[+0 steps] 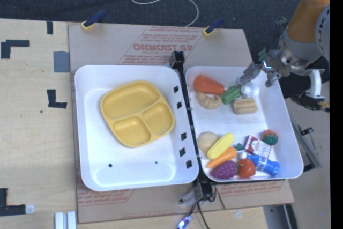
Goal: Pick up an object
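1. The arm [308,24] enters from the upper right of the frame; its gripper [248,79] hangs over the upper part of the right bin [286,115].
2. Whether it is apart or together cannot be told (the tip blurs against the white bin floor).
3. Just below the tip lies a green toy vegetable [231,95], its long axis slanting from lower left to upper right.
4. Beside it sit a toy carrot-like orange piece [208,84], a croissant [208,100] and a bread roll [245,106], the roll lying horizontally.
5. The left bin [91,158] holds a yellow divided plate [137,113].
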You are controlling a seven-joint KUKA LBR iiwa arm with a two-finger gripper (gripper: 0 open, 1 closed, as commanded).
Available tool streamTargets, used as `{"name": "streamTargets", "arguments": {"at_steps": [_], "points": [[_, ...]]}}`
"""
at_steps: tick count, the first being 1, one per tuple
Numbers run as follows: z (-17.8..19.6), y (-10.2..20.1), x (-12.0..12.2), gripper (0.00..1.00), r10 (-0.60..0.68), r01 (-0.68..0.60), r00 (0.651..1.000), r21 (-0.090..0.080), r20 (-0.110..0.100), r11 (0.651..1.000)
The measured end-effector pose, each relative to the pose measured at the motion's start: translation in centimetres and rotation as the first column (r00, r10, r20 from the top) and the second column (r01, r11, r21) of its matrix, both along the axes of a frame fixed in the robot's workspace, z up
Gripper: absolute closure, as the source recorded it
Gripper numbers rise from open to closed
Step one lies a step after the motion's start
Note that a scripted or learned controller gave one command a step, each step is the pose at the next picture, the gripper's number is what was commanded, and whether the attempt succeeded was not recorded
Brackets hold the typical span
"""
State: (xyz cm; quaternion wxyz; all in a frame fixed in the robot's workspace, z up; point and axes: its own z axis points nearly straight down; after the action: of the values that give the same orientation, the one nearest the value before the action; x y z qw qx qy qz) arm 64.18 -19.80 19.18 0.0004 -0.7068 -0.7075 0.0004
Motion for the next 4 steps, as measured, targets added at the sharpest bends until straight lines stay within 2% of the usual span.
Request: {"name": "streamTargets", "arguments": {"at_steps": [1,2,3,4], "points": [[13.3,5.1,-7.7,0.0,0.004,-0.004,1.0,0.0,0.012,1.0],[13.4,5.0,-7.6,1.0,0.002,-0.002,1.0,-0.001,0.0,1.0],[13.5,14.5,-12.3,1.0,0.008,-0.008,1.0,0.003,-0.002,1.0],[9.9,23.6,-13.2,1.0,0.008,-0.008,1.0,0.002,-0.005,1.0]]}}
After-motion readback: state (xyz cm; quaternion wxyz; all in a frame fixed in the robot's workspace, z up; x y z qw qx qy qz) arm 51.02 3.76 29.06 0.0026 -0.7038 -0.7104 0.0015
